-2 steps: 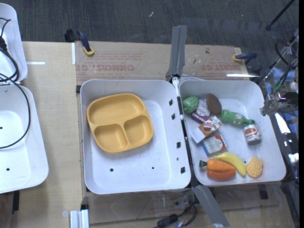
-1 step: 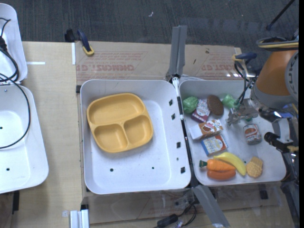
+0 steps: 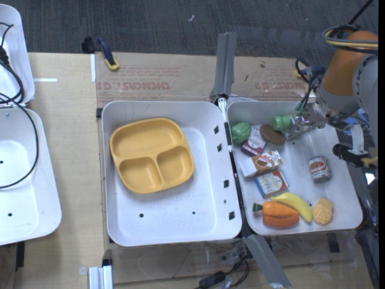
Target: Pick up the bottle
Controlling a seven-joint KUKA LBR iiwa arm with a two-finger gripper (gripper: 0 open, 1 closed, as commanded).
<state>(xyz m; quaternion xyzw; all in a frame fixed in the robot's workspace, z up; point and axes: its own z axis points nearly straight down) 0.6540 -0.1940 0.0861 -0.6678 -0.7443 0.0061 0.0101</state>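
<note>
With the tool (image 3: 299, 124) just beside the small green plastic bottle (image 3: 281, 123), its grip indiscernible, a nudge could roll it against the crowded brown round lid (image 3: 272, 135).

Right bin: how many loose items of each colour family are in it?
Green: 2, a leafy lump and a bottle.
Yellow or orange: 3, banana, carrot, cracker.
Boxes and packets: 3.
Brown disc: 1.
Can: 1.
Total: 10.
</note>
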